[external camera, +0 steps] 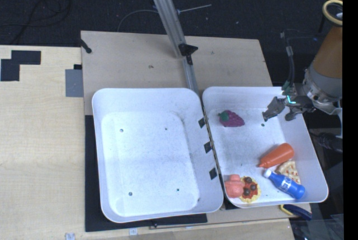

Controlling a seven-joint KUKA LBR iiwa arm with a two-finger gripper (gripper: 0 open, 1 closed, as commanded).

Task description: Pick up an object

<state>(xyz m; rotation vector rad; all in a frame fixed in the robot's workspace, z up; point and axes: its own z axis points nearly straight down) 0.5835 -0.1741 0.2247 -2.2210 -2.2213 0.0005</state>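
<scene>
Holding 5 toys, right bin (313,149): carrot (276,155), bottle (285,184); fingers (272,109) spread, gripping nothing.

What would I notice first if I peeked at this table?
Probably the bright toys in the right bin: an orange carrot near the middle, a blue bottle at the front edge and a purple toy toward the back. Next, the robot's claw above that bin's back right part, holding nothing. The left bin sits beside it.
</scene>
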